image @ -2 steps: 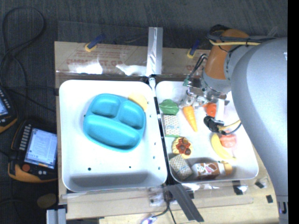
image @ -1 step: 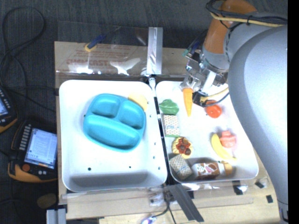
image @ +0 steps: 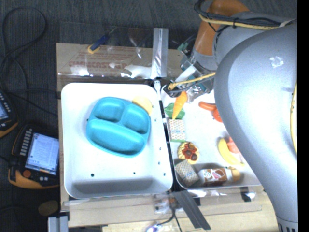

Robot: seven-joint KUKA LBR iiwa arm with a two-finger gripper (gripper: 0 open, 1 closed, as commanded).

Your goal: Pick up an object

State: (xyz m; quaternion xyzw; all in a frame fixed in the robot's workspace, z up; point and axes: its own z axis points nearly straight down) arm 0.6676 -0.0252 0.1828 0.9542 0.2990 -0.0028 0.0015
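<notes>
The arm comes in from the right and covers much of the right bin [image: 193, 185]. The gripper [image: 189, 81] sits at that bin's far left corner, close to the wall it shares with the left bin [image: 77, 178]. Whether the gripper is released or clenched cannot be told; nothing is seen held in it. The likeliest target is the toy carrot [image: 178, 104], which lies just below the gripper in the view, on the nearer side, close by or touching. Its long axis runs roughly from far to near with a slight tilt, orange body toward the gripper and green top [image: 170, 111] pointing away toward the near side. Judgement: a grasp would have to close across that axis, with the wrist set square to the carrot, and the bin wall alongside leaves little room. Other candidates in the right bin, farther from the gripper: a patterned packet [image: 177, 128], a toy pizza [image: 188, 152], a banana [image: 226, 152], a brown bottle [image: 215, 175], and a red-orange piece [image: 208, 106]. The left bin holds a blue divided plate [image: 118, 125] with a yellow piece [image: 142, 103] at its far edge.
</notes>
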